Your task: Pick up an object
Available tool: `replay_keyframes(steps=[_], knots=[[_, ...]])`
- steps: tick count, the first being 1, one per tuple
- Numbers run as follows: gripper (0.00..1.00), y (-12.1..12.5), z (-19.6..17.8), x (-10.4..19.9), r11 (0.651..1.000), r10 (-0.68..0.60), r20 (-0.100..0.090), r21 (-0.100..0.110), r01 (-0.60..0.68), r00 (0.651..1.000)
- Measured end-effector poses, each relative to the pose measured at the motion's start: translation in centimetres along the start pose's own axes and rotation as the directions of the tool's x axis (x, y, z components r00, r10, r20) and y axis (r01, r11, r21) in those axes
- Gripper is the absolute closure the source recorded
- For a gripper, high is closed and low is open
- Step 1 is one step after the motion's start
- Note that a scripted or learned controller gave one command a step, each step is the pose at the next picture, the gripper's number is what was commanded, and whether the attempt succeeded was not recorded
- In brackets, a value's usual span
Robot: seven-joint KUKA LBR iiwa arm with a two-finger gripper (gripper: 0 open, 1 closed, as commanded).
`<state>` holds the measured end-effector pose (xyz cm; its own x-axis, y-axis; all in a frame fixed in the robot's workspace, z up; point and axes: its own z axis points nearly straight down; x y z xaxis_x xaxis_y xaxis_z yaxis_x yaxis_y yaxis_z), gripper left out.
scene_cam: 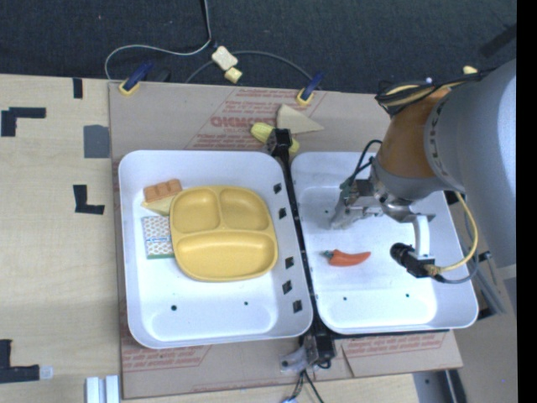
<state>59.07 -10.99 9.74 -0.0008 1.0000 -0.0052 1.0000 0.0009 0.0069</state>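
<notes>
While gripper (344, 212) is poised low in right bin (445, 309), finger state cannot be told; orange carrot-like piece (348, 259) is seen just below it, apart, long axis running left-right.

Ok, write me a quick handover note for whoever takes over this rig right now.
End effector: low in the right bin, near its upper left part; nothing is seen held.
Orange carrot-like piece: lies on the right bin's floor, just below the end effector.
Left bin: yellow divided plate, with a tan block and a patterned piece at its left edge.
Done: no pick yet.
Left: grasp an object and lift it.
</notes>
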Motion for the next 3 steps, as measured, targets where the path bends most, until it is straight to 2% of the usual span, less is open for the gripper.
replay_keyframes(steps=[1,2,3], knots=[[0.00,0.0,0.1,0.0,1.000,0.000,0.000,0.001,0.000,1.000],[0.00,5.0,1.2,0.5,1.000,-0.001,-0.004,0.005,0.001,1.000],[0.00,7.1,1.2,1.2,1.000,-0.001,-0.004,0.005,0.001,1.000]])
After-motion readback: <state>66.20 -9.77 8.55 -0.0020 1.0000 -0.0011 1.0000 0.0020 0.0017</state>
